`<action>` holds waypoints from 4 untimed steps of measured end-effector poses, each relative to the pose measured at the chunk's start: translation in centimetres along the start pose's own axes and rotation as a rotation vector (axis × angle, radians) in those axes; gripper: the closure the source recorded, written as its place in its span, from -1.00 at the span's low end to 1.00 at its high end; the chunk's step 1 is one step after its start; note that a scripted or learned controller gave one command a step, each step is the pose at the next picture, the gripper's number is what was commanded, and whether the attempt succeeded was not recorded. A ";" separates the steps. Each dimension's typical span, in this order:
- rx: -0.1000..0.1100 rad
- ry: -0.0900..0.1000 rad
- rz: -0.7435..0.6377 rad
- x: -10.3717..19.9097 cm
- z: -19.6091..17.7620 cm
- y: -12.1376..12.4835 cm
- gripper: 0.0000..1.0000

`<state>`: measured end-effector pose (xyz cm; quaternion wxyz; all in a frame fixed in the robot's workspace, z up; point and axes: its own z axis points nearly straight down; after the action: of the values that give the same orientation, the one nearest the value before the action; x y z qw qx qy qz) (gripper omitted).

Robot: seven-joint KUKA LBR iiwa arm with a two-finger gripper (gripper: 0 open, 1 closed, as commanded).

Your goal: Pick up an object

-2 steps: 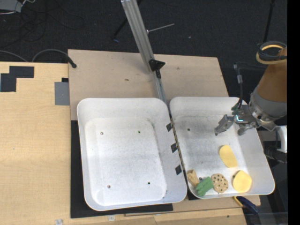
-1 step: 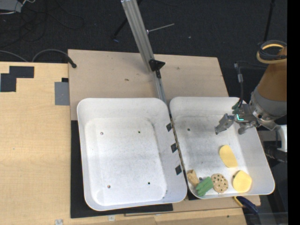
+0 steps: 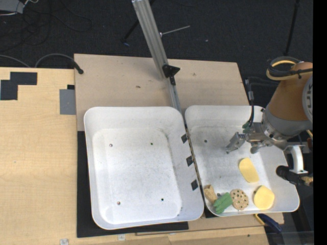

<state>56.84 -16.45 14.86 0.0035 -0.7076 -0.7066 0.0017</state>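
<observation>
Camera view: right bin (image 3: 219, 131) holds, at its 5 o'clock, a yellow oval (image 3: 249, 170), yellow round (image 3: 264, 197), speckled cookie (image 3: 238, 199), green piece (image 3: 223, 203) and tan bit (image 3: 209, 192), while the gripper (image 3: 236, 143), fingers spread, grips nothing.

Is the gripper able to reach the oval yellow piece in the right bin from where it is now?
Probably yes. The gripper is over the right bin, and the oval yellow piece lies just below it in the view, apart from the other items, with bare bin floor between.
</observation>
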 end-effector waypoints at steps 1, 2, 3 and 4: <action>-0.001 -0.001 -0.001 0.1 5.3 -0.1 -1.00; -0.004 -0.001 0.004 0.0 4.1 0.0 1.00; -0.011 -0.003 -0.003 0.0 -2.2 -0.2 1.00; -0.011 -0.003 -0.003 0.7 -7.1 0.4 1.00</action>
<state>57.25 -15.76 21.92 -0.0013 -0.7065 -0.7078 -0.0010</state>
